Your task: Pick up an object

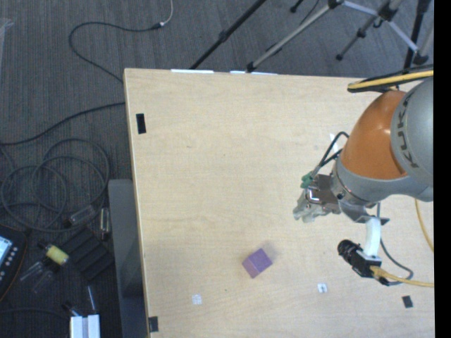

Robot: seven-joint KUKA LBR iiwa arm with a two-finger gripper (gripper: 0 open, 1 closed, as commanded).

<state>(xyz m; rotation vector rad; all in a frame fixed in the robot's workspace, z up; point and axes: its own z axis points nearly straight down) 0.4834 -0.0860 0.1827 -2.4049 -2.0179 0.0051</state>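
Note:
A small purple cube (257,262) lies on the pale wooden bench top (211,160), towards its near edge. My gripper (307,208) hangs over the board to the right of the cube and farther back, well apart from it. Behind the gripper the arm's orange band (373,143) and grey wrist reach in from the right. I see nothing in the gripper.
A black connector (356,256) on a yellow cable dangles below the wrist. Small tape marks (141,123) dot the board. Left of the bench, cables (49,189) and loose gear lie on the dark carpet. Tripod legs (338,5) stand beyond the far edge.

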